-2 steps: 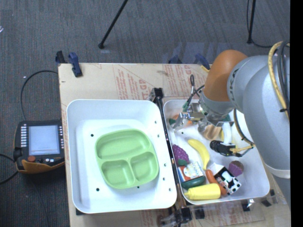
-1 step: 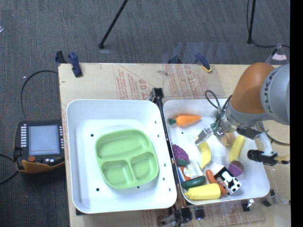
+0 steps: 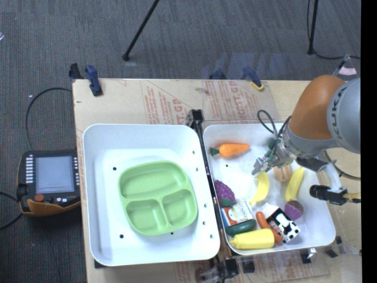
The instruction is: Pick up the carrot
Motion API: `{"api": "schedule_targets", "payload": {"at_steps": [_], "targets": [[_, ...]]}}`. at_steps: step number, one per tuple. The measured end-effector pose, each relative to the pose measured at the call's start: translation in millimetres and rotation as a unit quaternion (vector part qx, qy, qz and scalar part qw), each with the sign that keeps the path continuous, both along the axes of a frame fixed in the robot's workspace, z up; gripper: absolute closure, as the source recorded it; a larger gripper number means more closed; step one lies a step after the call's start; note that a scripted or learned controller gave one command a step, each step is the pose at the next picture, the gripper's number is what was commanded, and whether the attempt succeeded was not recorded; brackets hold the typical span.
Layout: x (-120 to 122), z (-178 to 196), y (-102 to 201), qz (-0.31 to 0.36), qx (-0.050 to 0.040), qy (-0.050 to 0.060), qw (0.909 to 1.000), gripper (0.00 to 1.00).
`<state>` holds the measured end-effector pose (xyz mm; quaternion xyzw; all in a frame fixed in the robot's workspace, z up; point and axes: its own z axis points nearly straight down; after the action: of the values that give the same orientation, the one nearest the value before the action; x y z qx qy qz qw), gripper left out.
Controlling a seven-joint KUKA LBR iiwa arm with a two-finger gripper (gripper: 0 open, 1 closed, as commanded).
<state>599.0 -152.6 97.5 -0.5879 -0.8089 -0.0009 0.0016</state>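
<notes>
Approach step. Carrot (image 3: 231, 150) lies alone at top of right bin (image 3: 327, 229), leafy end left. Gripper (image 3: 263, 163) hovers just right of it, fingers parted, nothing between them. Next: shift left over carrot, descend, close across its body.

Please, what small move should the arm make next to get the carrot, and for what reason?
Probably shift the end effector toward the camera view's left and slightly up, over the carrot. The carrot lies free near the top of the right bin, apart from the end effector, which hangs beside the banana.
</notes>
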Motion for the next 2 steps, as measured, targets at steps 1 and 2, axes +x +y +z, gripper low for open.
{"api": "schedule_targets", "payload": {"at_steps": [1,2], "targets": [[0,-1,0,0.000,0.0001,0.000,1.0000,0.00],[46,-7,62,-0.040,0.0003,-0.001,0.9992,0.00]]}}
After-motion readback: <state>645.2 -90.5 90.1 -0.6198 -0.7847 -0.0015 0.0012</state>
